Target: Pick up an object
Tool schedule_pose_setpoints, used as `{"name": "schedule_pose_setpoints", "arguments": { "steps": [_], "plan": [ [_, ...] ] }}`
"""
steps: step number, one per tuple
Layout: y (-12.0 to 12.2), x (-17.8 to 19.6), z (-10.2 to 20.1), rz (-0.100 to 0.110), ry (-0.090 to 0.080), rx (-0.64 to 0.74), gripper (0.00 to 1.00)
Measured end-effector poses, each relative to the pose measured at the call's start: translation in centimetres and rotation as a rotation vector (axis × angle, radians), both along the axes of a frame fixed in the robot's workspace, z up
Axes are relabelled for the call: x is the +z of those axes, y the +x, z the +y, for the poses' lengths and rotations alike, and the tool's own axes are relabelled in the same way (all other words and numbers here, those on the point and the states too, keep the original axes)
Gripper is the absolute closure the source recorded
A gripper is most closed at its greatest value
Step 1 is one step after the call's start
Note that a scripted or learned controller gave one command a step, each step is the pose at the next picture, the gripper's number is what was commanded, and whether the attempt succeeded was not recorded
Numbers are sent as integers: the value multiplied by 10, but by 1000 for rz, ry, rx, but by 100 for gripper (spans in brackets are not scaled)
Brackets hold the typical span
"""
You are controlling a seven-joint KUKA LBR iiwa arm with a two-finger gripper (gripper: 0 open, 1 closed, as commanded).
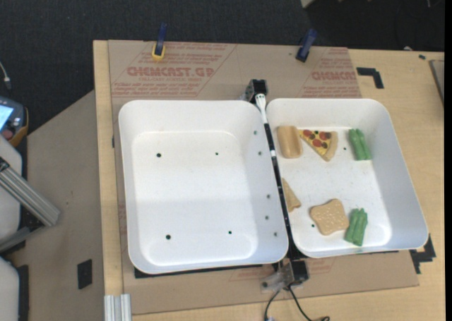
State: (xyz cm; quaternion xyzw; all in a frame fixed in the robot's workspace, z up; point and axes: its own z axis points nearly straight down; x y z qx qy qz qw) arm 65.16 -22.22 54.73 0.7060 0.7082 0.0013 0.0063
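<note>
Nearest me, at the front edge of the bench, I see a small black clip w/ a cable (pixel 291 279) at the seam between the two bins.

Right bin (pixel 402 171) holds all the food bits. Front row: a tan toast slice (pixel 329 216) w/ a green veg piece (pixel 356 226) touching or just beside its right side, near the bin's front wall. A bit further back, a small tan wedge (pixel 289 196) lies against the left wall by the divider. Back row, left to right: a bread roll (pixel 287 141), upright-ish along the bin's length; a pizza slice (pixel 318 142), yellow w/ red dots, tip pointing front-right, just beside the roll; then a second green piece (pixel 359 144), well apart from the pizza, near the right wall.

Left bin (pixel 134 171) shows bare white floor w/ four small dark holes.

Both bins sit on a brown cardboard sheet (pixel 226 65). Red print on it reads "CHEMCAST G P" at back left; similar red text at back right, partly cut off by the bin, can't read it fully. Two blue clamps pin the sheet's far edge, left one (pixel 160 43) w/ a yellow base, right one (pixel 306 45). Another black clip (pixel 256 90) sits at the bins' back seam.

Gripper state: can't tell from my feed.
</note>
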Motion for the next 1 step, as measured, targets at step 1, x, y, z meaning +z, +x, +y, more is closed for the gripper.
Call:
{"name": "schedule_pose_setpoints", "arguments": {
  "steps": [1],
  "plan": [
    [0, 0, 0, 1, 0, 0, 0]
  ]
}}
